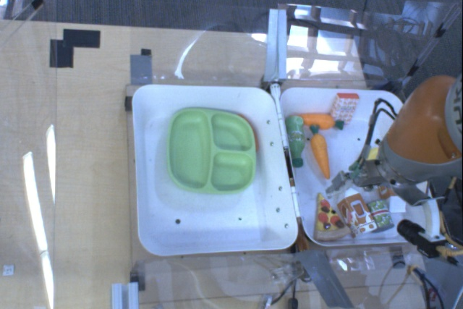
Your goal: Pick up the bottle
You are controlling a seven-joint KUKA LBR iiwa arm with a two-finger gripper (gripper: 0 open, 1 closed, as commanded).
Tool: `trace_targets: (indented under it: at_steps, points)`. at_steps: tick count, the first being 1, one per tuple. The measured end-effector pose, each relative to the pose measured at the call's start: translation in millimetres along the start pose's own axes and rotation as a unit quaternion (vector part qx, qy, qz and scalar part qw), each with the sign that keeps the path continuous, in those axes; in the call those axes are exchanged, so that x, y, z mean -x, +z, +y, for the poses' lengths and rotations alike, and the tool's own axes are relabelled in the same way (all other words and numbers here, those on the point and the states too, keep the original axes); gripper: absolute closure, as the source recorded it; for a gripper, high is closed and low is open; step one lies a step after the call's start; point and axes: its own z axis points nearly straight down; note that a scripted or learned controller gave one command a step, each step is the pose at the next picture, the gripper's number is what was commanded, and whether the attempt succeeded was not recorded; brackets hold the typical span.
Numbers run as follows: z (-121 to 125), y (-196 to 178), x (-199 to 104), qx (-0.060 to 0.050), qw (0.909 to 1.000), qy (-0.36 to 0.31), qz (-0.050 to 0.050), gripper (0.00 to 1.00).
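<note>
The green bottle [295, 137] lies in the right bin [307, 231], along its left wall, with its cap end toward the front. My gripper [356, 177] hangs over the middle right of that bin. It is to the right of the bottle and apart from it, with an orange carrot [320, 155] between them. The grey wrist and orange band [427, 123] hide the bin's right side. Nothing shows in the gripper.
A second carrot [319, 121] and a small red-and-white carton [346, 106] sit at the back of the right bin. A toy pizza slice [329, 218] and small boxes [356, 213] lie at its front. The left bin [152, 228] holds a green divided plate [212, 150].
</note>
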Motion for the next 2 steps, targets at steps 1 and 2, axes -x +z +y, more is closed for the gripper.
trace_targets:
  at_steps: [1,2]
  points:
    - [9.4,-53.4,-48.7,0.001,0.9999,0.014,0.000,0.00]
    - [23.9,12.5,-2.5,-0.001,0.9996,0.027,0.000,0.00]
